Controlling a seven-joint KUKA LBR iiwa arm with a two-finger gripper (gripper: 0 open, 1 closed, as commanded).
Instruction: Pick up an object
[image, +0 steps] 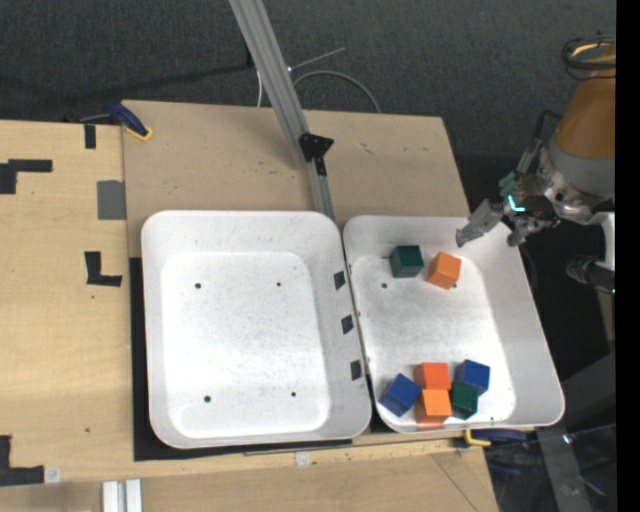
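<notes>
In the right bin, a dark green cube and an orange cube lie near the far wall. At the bin's near end sits a cluster: a blue cube, two orange cubes, a green cube and another blue cube. My gripper hangs over the bin's far right corner, to the right of the lone orange cube and apart from it, with nothing visible between its fingers.
The left bin lies beside the right one. A slanted metal rail runs down to the gap between the bins. A blue and yellow clamp sits on the bench at the far left.
</notes>
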